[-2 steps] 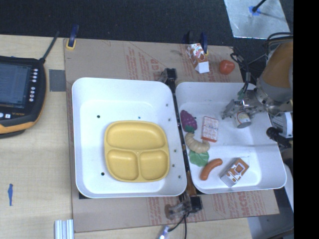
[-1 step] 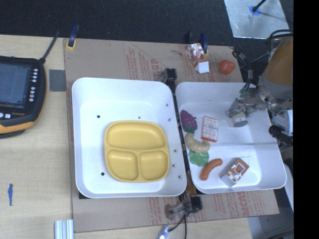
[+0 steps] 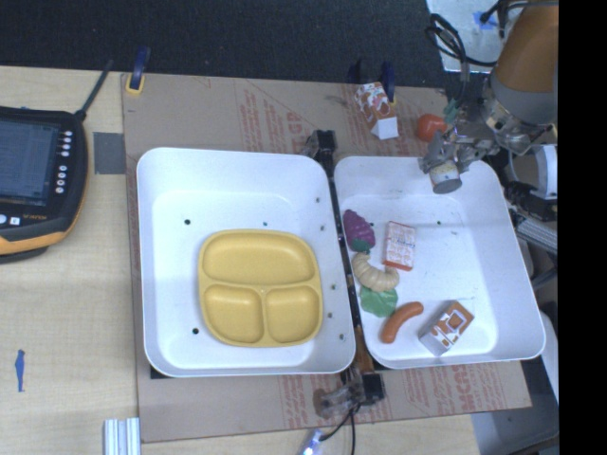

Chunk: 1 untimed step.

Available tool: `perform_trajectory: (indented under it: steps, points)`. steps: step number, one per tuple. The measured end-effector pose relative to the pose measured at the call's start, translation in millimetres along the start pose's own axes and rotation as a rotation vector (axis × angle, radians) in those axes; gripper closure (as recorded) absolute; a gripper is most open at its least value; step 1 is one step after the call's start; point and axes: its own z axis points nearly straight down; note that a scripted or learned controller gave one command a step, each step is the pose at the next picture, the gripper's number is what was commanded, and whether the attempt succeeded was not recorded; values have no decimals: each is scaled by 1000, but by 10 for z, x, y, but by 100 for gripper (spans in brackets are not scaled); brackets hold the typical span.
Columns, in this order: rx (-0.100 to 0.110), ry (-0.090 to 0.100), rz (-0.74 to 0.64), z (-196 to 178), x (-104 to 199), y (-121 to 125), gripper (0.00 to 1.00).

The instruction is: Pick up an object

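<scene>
The arm's gripper (image 3: 444,173) hung over the far edge of the right bin (image 3: 493,254), and whether it was apart or together could not be told. The toy foods lay well apart from it along that bin's left and near sides: a purple piece (image 3: 358,227), a small carton (image 3: 399,245), a sausage (image 3: 401,319) and a box (image 3: 447,327). The approach step seemed in hand; the next move would call for choosing one item, travelling over it and descending.

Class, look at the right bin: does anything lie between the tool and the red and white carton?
Nothing visible does. The tool hangs over the right bin's far corner, and bare white floor lies between it and the carton.
</scene>
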Motion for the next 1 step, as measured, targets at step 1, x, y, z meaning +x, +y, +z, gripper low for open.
perform_trajectory:
  steps: [1]
  points:
    - [6, -1, -2, 76, 774, -234, 100]
